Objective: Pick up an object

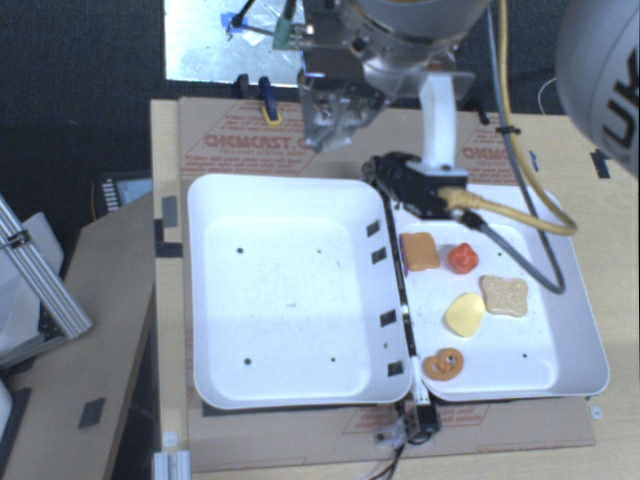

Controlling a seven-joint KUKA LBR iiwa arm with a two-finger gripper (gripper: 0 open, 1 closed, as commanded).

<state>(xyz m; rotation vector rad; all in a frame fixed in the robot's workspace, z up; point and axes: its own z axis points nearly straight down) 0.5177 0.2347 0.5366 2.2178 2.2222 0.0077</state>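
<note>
Several toy foods lie in the right bin (570,368): an orange cracker (420,251), a small red fruit (461,258), a tan bread slice (505,295), a pale yellow piece (464,314) and a brown pretzel (443,365) near the front edge. My gripper (333,126) hangs high over the bench, behind the back rim of the left bin (200,298), well away from the foods. I see nothing held in it.
The two white bins sit side by side on a cardboard sheet (250,143). A yellow cable (530,208) loops over the back of the right bin. A blue and yellow clamp (268,103) stands at the bench's back edge.
</note>
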